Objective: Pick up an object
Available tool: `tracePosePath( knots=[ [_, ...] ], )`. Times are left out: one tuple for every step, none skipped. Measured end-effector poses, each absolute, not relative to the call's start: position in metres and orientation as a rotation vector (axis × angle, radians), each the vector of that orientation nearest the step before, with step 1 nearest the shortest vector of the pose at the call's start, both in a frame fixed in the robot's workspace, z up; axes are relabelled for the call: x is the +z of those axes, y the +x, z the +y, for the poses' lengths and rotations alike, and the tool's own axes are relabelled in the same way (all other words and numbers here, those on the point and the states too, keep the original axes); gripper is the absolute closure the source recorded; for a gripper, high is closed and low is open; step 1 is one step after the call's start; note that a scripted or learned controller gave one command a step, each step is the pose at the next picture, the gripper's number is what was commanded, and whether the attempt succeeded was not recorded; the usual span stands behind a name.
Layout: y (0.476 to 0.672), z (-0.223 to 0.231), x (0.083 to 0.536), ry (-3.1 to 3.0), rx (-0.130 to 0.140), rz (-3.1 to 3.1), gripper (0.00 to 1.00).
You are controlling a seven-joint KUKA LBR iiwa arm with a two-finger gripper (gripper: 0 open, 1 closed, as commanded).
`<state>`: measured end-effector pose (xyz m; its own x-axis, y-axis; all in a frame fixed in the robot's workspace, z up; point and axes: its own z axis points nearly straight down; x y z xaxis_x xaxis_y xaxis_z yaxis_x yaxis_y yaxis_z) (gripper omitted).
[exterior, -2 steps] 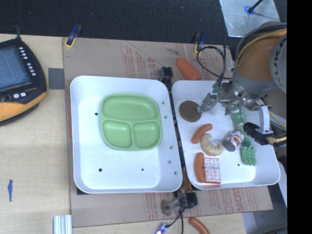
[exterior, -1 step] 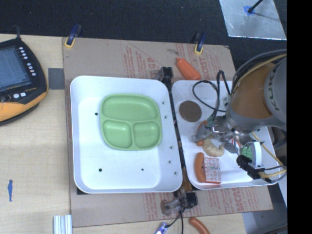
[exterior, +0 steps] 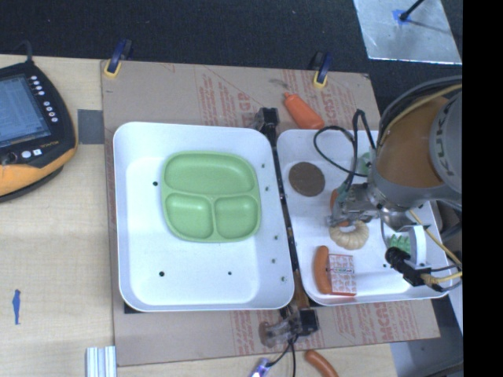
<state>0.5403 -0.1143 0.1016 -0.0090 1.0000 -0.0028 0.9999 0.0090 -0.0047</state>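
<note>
Your end effector (exterior: 351, 210) is down inside the right bin (exterior: 310, 289), its tip right over a pale ring-shaped pastry (exterior: 348, 236). You cannot tell from this angle what state it is in, since the arm's grey body and orange band cover it. Just left of it lies a brown round disc (exterior: 306, 179). Below and left of it sit a sausage (exterior: 321, 267) and a small packet (exterior: 341, 275) with red and white print too small for you to read. Well to its left, the left bin (exterior: 141, 210) carries a green divided plate (exterior: 211, 195). The brown cardboard (exterior: 212, 93) under both bins bears faint red lettering, not legible. An orange carrot (exterior: 302, 111) lies on it above the end effector. Far left, a control pendant (exterior: 31, 128) rests on the table (exterior: 47, 273).
</note>
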Motion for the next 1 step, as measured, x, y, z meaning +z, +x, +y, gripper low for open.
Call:
tracePosePath(
  knots=[
    [0.5725,-0.0516,0.1922,-2.215,0.002,-2.226,1.00]
  ],
)
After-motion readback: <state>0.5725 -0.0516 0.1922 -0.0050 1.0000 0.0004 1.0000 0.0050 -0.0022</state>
